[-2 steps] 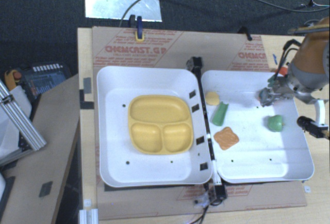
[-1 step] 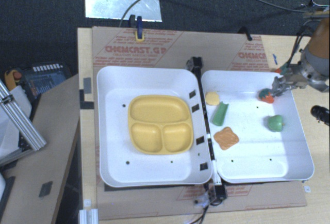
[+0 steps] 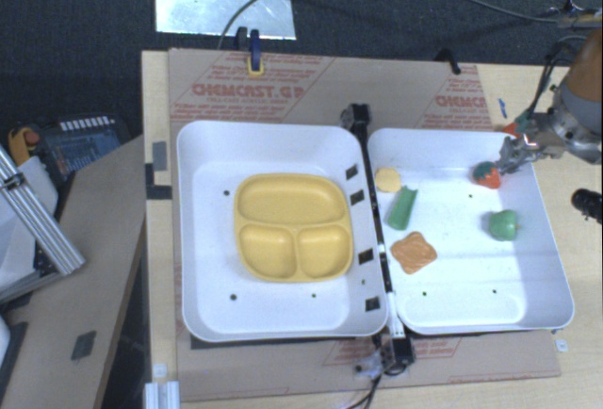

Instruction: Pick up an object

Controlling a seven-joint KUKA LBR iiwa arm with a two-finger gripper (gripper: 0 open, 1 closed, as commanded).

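My pincer [image 3: 504,159] is at the upper right of the right bin [image 3: 452,308], tip down over the bin floor just inside the right wall. Can't tell from this angle what state it's in; the tip is small and blurred. My arm [image 3: 579,101] comes in over that bin's right rim.

Everything below is relative to the right bin:
- red-orange object with a bit of green [image 3: 487,176]: upper right area, right at my pincer tip. Touching or just beside, can't tell which. Nothing clearly seen held.
- green round object [image 3: 504,225]: right side, mid-height, below the red-orange one, apart from it.
- pale yellow round piece [image 3: 388,179]: upper left, near the left wall.
- green elongated piece [image 3: 403,207]: just below the yellow round piece, tilted, close to it.
- orange-brown flat piece [image 3: 413,253]: left of center, just below the green elongated piece.
- Lower half of the bin floor is bare white.

The left bin [image 3: 203,303] sits directly left of the right bin, walls meeting at a black divider strip [image 3: 369,209]. It holds a yellow three-compartment tray [image 3: 292,226], roughly centered.

Both bins sit on a brown cardboard sheet [image 3: 283,82] on the counter [image 3: 584,256]. A blue-and-yellow clamp [image 3: 253,52] sits at the cardboard's far edge, up and left of the right bin.
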